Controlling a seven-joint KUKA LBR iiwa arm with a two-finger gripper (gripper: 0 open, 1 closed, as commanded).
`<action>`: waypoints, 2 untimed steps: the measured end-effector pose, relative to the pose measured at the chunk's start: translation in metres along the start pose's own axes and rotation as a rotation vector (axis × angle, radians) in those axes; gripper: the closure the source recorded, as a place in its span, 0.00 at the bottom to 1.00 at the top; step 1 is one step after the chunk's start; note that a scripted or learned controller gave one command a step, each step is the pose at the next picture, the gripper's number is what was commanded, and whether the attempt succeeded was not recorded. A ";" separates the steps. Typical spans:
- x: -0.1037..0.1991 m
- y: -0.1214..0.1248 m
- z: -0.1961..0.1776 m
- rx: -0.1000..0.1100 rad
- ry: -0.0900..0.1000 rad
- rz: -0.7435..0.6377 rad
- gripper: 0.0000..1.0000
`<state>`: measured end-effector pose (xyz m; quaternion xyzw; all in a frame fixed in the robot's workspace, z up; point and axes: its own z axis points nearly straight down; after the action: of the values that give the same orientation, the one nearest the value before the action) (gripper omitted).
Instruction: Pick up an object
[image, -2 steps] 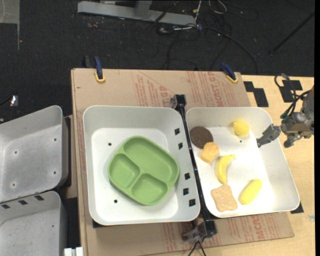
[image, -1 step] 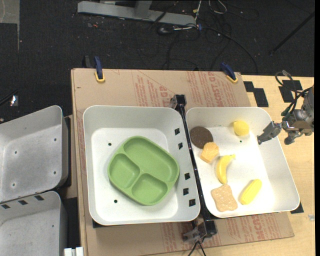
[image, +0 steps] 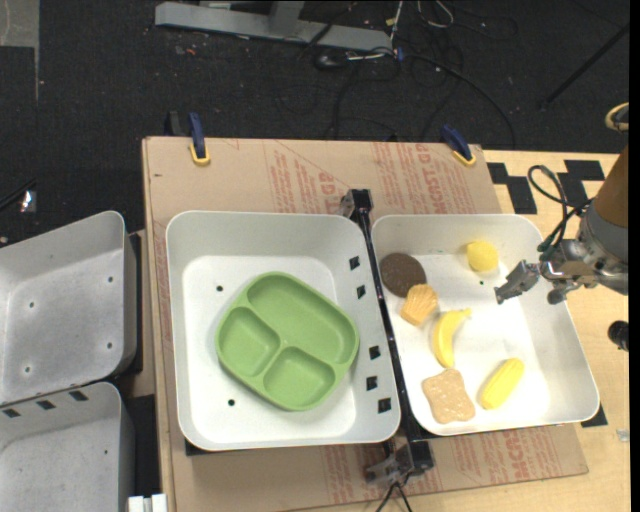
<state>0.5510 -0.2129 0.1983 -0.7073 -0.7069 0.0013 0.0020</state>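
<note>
Toast-shaped toy bread (image: 447, 395) lies nearest the camera, flat on the floor of the right bin (image: 560, 400) close to its front wall, with a yellow corn cob (image: 501, 383) just beside it on the right. Further back in the same bin lie a banana (image: 449, 336), an orange ridged pastry (image: 420, 303) near the dividing wall, a brown round cookie (image: 402, 271) touching or almost touching that pastry, and a small yellow lemon (image: 482, 257) near the back. The left bin (image: 200, 250) holds a green divided plate (image: 288, 340), lying flat and turned at an angle. Both bins rest on a cardboard-covered worktop (image: 260, 175).

The gripper (image: 515, 284) reaches in from the right, over the right bin's middle-right stretch. Its dark fingers look slightly apart with nothing between them; no object is held. It hangs between the lemon and the corn cob, apart from both, with bare bin floor under it.

My judgement: the step in hand is choosing and approaching a target. The lemon is the nearest candidate and sits well apart from its neighbours, so the fingers can pass on both sides without nudging anything. Being rounded, it could roll or squirt out, so the gripper should centre over it, come straight down with fingers wide, and close across its narrower middle. The corn cob is a fair alternative, best grasped across its short axis. The cookie and pastry are poorer choices, being crowded together by the wall.
</note>
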 end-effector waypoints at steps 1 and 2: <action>0.000 -0.002 0.064 0.000 0.000 0.001 0.00; 0.001 -0.002 0.109 -0.001 0.000 0.000 0.00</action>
<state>0.5480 -0.2123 0.0893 -0.7075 -0.7067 0.0010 0.0018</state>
